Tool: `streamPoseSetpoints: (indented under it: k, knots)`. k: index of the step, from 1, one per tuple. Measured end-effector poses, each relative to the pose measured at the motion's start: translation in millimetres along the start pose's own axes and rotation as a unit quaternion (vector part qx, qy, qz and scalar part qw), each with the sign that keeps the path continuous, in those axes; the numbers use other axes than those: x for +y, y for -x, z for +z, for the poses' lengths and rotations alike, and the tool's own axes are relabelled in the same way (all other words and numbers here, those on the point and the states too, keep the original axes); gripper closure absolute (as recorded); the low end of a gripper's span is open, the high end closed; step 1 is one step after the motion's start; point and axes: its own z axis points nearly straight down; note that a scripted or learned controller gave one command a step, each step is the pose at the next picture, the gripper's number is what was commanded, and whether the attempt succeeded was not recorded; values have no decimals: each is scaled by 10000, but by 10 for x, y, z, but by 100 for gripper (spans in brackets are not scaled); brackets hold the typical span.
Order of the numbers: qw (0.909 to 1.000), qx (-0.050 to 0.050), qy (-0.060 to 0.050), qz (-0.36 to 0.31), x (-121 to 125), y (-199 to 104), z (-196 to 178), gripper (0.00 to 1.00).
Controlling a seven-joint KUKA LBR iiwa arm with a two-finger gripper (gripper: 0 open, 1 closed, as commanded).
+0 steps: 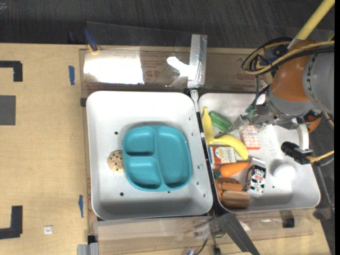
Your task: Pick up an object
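Two shallow white bins side by side on the bench [37, 142], left bin [101, 116] and right bin [303, 193]. In the left bin, a teal divided plate [158, 156] near the middle, a speckled cookie [116, 161] touching its left rim. In the right bin, a heap of play food crowded against the left wall: a green pepper [219, 122] toward the back edge, a yellow banana [230, 144] curving below it, a small white-and-red carton [250, 138] just beside the banana, a box with an orange label [223, 154] under the banana, an orange carrot [234, 169] in front of that, a black-and-white patterned pack [257, 178] to the carrot's right, and brown sausage-like pieces [231, 192] at the front left corner. Grey arm with orange band [289, 81] reaching in over the back right of the right bin. Claw [254, 116] low over the back edge of the heap, close above the carton and beside the pepper; too blurred and cluttered to tell how far apart its tips stand, and nothing seen held between them.
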Motion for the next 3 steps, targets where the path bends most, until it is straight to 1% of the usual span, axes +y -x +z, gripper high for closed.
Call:
streamPoseSetpoints:
  k: [1,2,3]
  knots:
    - [9999,32,-2,122,-494,-19,104,0]
    - [9999,11,24,124,-475,-3,-13,100]
    - [9999,11,20,128,-478,0,-9,0]
